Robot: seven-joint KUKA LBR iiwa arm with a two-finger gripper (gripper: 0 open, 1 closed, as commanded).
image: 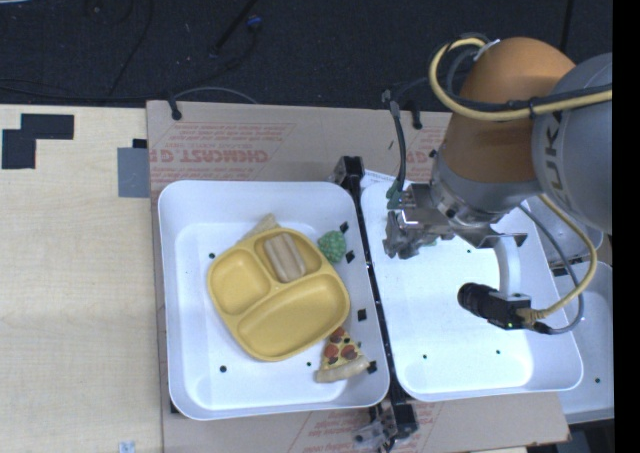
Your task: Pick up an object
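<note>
The arm is the bulkiest thing here, and it carries the biggest risk. Its orange and grey wrist hangs over the right bin, while every graspable thing sits in the left bin, across the dark divider just to the pincer's left. A straight descent from here would likely meet bare white floor and come up with nothing.

The yellow divided plate lies well left of the pincer and lower in the frame. It is wide, shallow and smooth-rimmed. A grasp on its edge would probably slip, or tip it and spill the tan bun-like piece resting in its upper compartment.

The toy pizza slice sits below and left of the pincer, close against the near wall of its bin. It is flat, so it is hard to get under, and the wall could block an approach.

The small green piece is the nearest candidate. It lies just across the divider and touches the plate's rim, or nearly does, so a slightly off approach could strike the divider or nudge the plate instead.

The pincer hangs over the upper left corner of the right bin. I cannot tell whether it is open or closed. Nothing is seen held in it, and contact with the bin floor is unclear.
</note>
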